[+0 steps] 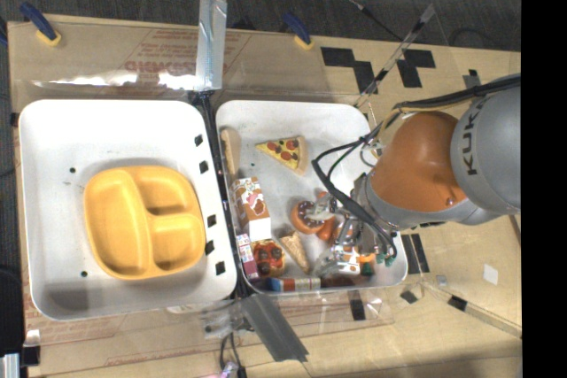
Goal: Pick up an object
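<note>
Your gripper (pixel 347 245) was low in the right bin (pixel 266 115), near its front right corner, over small toy foods. You could not tell what it had hold of. Left of it, the carton (pixel 251 206) lay flat beside the dividing wall, its long axis running front to back. The pizza slice (pixel 284 151) lay behind it, tip pointing left.

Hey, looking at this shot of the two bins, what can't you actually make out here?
- Gripper, camera view: sits among cables and toys in the right bin; whether it holds anything cannot be told.
- Toys along the right bin's near wall: too small and cluttered to identify.
- Arm: cut off at the right side.
- Printed carton: label too small to read.
- Yellow tray in the left bin: compartments show, finer detail blurred.
</note>
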`<state>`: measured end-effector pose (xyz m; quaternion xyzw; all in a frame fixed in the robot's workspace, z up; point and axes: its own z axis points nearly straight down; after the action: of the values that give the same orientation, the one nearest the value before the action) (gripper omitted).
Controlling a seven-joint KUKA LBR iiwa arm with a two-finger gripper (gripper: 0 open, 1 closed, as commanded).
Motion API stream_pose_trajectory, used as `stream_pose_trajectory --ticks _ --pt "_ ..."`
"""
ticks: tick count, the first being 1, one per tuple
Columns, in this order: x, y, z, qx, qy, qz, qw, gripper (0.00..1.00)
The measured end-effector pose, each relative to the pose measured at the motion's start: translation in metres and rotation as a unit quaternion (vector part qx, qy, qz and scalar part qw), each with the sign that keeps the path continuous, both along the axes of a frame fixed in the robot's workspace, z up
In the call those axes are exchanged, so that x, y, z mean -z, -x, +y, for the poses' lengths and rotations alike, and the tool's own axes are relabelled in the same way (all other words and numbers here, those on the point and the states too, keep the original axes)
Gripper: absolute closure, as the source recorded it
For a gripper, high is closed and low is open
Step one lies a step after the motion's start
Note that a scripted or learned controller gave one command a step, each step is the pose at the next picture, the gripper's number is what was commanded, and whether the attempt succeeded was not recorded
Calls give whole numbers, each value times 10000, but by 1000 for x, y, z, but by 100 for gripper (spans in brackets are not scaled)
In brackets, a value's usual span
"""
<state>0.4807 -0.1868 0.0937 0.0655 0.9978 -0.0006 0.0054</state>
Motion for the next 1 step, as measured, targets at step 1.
stream_pose_trajectory --ticks 1 --pt "1 -9 74 410 -3 39 9992 0"
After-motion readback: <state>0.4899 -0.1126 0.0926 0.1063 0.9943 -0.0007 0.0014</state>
